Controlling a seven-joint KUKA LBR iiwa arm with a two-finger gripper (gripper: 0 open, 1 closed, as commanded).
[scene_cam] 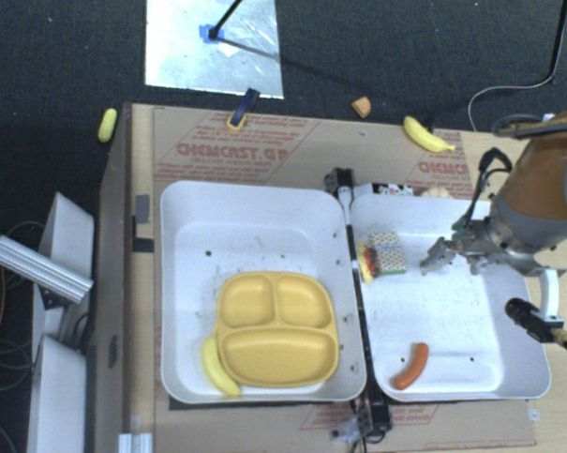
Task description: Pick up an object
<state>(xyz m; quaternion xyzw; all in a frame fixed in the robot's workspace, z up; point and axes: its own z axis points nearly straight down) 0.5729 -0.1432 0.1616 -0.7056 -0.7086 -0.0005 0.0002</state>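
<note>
Left bin point(182, 292) has a yellow divided plate point(277, 329) with a banana point(217, 366) tucked against its lower-left edge; right bin point(521, 372) has the arm's gripper point(456, 255) low near its top, fingers spread with nothing between them; a small checkered block point(384, 254), maybe a toy sandwich, sits just left of the fingertips; a hot dog point(411, 365) lies near the front wall.

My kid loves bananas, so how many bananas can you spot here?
2. One banana lies in the left bin against the yellow tray. Another lies outside the bins on the cardboard behind. More may be hidden.
</note>
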